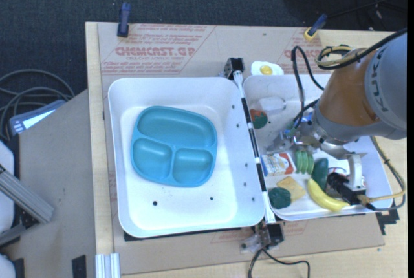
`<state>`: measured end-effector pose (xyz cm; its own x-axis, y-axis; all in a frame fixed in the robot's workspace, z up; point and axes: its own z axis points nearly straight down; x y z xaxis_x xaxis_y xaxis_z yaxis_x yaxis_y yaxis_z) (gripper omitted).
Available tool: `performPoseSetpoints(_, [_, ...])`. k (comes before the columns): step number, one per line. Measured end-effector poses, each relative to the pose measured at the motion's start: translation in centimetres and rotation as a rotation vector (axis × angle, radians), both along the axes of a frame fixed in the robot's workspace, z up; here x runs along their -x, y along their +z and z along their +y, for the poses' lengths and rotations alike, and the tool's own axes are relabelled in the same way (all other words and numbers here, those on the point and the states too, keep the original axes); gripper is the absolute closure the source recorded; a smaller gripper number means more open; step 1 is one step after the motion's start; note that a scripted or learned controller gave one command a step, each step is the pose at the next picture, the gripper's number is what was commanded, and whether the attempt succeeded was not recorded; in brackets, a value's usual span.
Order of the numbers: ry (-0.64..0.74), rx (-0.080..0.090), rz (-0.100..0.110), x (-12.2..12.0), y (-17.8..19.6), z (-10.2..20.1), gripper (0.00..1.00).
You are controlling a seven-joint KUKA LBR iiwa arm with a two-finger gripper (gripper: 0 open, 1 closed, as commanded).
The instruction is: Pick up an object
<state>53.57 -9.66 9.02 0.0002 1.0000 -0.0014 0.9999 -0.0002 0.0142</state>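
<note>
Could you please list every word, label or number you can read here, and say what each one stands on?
"CHEMCAST G.P": red print on the brown board behind the left bin.
The same print repeats behind the right bin, partly hidden.
The smaller red lines around them: too blurred to read.
The packet in the right bin: print unreadable.

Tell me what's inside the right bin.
The right bin holds a banana, a green vegetable, a dark green lump and small packets. The arm covers its far right side.
</note>
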Motion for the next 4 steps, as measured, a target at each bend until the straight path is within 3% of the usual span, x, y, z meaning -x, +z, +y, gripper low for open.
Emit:
performPoseSetpoints(1, [0.000, 0.002, -0.005, -0.10, 1.03, -0.03, 1.00])
performPoseSetpoints(2, [0.000, 0.002, -0.004, -0.08, 1.00, -0.02, 0.00])
performPoseSetpoints(3, [-0.001, 0.002, -0.005, -0.11, 1.99, 0.00, 1.00])
performPoseSetpoints(4, [-0.001, 0.002, -0.005, -0.10, 1.98, 0.00, 0.00])
